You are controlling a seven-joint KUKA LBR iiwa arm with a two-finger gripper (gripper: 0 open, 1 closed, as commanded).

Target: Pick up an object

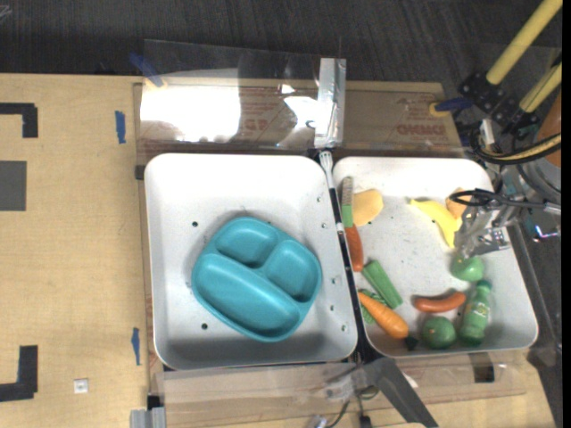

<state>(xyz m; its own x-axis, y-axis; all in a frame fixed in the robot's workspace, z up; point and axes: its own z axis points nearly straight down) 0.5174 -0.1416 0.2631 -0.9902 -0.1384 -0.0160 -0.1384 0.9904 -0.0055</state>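
Table [71, 239] with two white bins; my claw [470, 239] is low in the right bin [522, 324].
I am reaching for the green pear [467, 268] just under it; I cannot tell the claw's opening. Next: close and lift.

Dark grey carpet [268, 7] covers the floor along the top. A tan wooden bench top [67, 239] carries black tape marks [20, 119] and blue tape strips [119, 126]. A clear plastic sheet [241, 96], glaring under overhead light, stands behind the bins, joined by silver tape [331, 96].
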